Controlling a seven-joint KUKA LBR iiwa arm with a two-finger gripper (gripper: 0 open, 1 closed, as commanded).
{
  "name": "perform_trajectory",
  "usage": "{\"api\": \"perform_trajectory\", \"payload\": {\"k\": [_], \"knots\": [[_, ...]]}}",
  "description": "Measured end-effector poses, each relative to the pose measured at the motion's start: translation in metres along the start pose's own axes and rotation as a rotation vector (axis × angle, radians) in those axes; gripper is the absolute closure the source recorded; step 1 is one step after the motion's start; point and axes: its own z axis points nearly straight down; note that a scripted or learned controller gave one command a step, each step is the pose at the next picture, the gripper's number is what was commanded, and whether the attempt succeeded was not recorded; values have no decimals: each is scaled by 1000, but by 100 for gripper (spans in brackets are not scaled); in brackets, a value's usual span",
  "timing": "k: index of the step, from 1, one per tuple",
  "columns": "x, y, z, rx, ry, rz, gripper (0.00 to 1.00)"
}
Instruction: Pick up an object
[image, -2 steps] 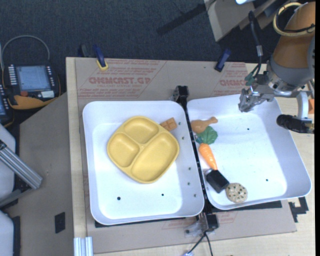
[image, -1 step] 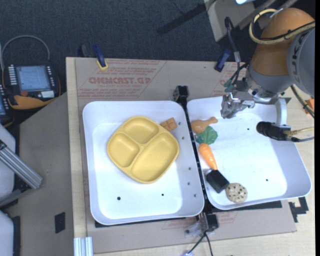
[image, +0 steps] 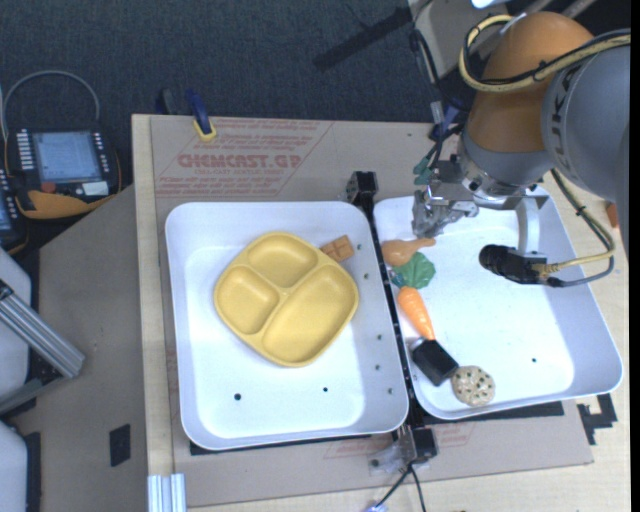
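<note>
My gripper (image: 436, 228) hangs low over the far left corner of the right bin (image: 520, 330), its tip just above the thick end of a tan drumstick-shaped toy (image: 403, 250). A green leafy toy (image: 416, 271) lies against the drumstick's near side. An orange carrot (image: 417, 312) comes after it toward the front, then a black block (image: 434, 361) and a round speckled cookie (image: 472, 384). All of them lie along the bin's left wall. Nothing shows in the gripper.
The left bin (image: 200, 250) holds a yellow divided plate (image: 287, 297) with a small brown block (image: 338, 248) at its far right edge. A black clamp (image: 361, 185) sits on the divider between the bins. A black cable fitting (image: 510, 263) hangs from the arm over the right bin.
</note>
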Motion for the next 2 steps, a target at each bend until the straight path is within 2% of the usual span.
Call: {"api": "perform_trajectory", "payload": {"k": [2], "knots": [[88,-36,-14,1,1,-1,100]]}}
